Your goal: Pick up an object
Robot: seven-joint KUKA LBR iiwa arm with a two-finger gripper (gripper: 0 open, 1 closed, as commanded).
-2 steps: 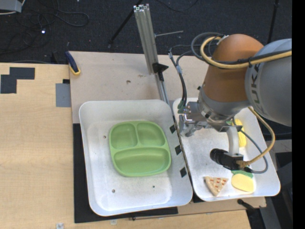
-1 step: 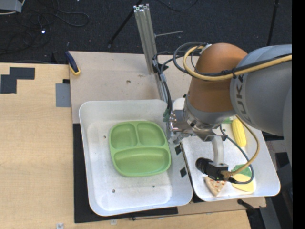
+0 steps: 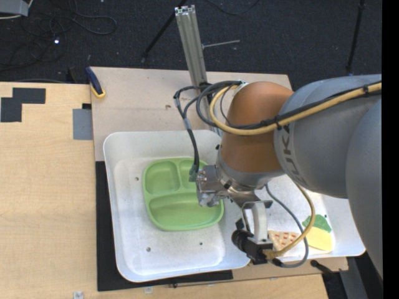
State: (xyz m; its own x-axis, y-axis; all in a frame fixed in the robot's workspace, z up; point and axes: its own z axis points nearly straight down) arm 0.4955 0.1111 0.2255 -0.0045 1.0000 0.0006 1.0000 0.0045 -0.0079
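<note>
From my seat, the pale worktop [image 3: 43, 198] runs off to the left, and next to it comes the left bin [image 3: 124, 229], where a green divided plate [image 3: 171, 195] lies flat near the middle. The gripper [image 3: 209, 198] hangs over the plate's right edge, just at its rim. The wrist blocks my line of sight, so I cannot tell how the jaws stand or whether they touch the plate. I judge the plate to be the pick in hand. A shallow rim like this wants one jaw inside the wall and one outside, squared to the edge, then a slow, straight lift, since a plate held by one side may tip or slip. Further right, in the right bin [image 3: 343, 245], lie a flat orange wedge [image 3: 282, 237] and a yellow-and-green piece [image 3: 319, 232], well apart from the plate.
</note>
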